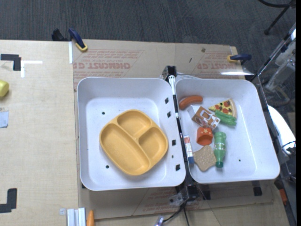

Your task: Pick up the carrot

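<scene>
- Dark grey carpet [141, 8] fills the top of the camera view, behind a pale wooden bench [37, 140].
- A sheet of brown cardboard [117, 60] lies on the bench under both bins, held at its far edge by two blue clamps, one on the left [77, 40] and one on the right [240, 58].
- The left bin [89, 126] holds a yellow plate [134, 141] with three compartments, lying flat and turned at a slant.
- The right bin [254, 140] holds all the small toy foods, gathered in its left half.
- The carrot [204, 135], a short orange-red piece, lies near the middle of that cluster, apart from the bin walls.
- Just behind the carrot and touching it is a brown-and-white packet [206, 117].
- Just beside the carrot on its right stands a green bottle [219, 149], lying lengthwise toward the near wall.
- A slice of brown bread [204, 159] lies just in front of the carrot, against the bottle's lower end.
- A reddish sausage [190, 101] lies near the far left corner of the right bin.
- A pizza slice [225, 108] sits right of the packet, with a green pod [227, 120] along its near edge.
- A thin white, red and blue stick [188, 149] lies along the right bin's left wall.
- A small yellow object [3, 88] sits on the bench at the view's left edge, well apart from the bins.
</scene>
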### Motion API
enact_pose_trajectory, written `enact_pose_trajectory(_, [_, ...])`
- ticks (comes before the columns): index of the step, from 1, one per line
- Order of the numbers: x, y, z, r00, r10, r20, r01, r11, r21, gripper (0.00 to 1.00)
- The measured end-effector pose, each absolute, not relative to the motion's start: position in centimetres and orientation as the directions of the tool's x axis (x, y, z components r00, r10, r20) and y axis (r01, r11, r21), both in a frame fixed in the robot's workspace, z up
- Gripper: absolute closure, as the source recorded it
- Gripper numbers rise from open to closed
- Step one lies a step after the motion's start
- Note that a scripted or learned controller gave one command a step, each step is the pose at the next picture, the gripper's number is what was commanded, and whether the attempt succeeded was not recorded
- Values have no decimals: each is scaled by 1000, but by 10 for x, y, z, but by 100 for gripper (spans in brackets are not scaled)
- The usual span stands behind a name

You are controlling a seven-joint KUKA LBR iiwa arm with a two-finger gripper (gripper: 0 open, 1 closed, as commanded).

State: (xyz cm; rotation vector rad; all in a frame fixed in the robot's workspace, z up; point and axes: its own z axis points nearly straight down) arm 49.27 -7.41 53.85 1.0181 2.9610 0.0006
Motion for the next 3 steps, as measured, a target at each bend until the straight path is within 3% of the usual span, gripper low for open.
enact_pose_trajectory(1, [496,-74,549,-790,613,-17,613,790,6,100])
enact_pose_trajectory(2, [496,-74,549,-790,613,-17,613,790,6,0])
enact_pose_trajectory(3, [498,-75,559,-790,612,-24,612,791,8,100])
